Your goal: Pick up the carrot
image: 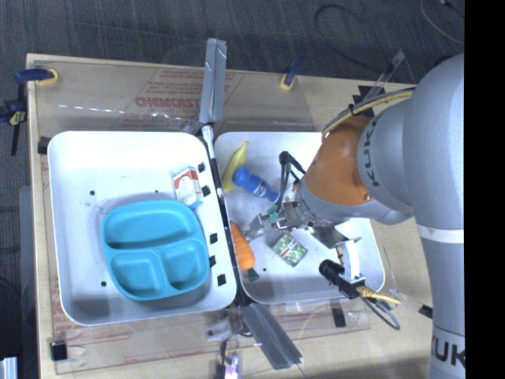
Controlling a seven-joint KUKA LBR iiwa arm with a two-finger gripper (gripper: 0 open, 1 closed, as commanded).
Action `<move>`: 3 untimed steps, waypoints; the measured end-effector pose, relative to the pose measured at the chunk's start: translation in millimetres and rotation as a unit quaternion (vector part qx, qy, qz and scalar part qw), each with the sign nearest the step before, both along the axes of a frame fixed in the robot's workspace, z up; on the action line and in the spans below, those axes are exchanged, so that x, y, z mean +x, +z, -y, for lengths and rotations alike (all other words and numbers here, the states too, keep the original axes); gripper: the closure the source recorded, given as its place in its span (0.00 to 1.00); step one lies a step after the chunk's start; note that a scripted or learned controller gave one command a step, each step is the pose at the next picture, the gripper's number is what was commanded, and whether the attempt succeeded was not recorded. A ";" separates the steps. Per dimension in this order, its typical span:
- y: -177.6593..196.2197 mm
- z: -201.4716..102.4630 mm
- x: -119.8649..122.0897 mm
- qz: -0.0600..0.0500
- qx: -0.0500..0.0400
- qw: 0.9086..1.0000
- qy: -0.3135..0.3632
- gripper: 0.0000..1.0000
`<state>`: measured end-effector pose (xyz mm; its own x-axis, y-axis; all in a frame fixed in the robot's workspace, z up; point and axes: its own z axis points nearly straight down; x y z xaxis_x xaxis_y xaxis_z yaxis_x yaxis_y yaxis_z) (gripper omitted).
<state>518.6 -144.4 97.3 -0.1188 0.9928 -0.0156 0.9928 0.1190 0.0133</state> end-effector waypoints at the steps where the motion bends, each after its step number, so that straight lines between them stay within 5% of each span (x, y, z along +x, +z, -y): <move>1: -0.1 0.0 -0.1 0.000 0.000 1.000 0.000 0.00; 2: 13.4 53.7 -38.5 -0.010 0.008 0.998 0.061 0.00; 3: -3.4 10.2 -35.6 -0.005 0.005 0.999 -0.032 0.00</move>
<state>483.1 -154.6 93.9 -0.0558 0.9984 -0.0057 0.9984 0.0559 0.0044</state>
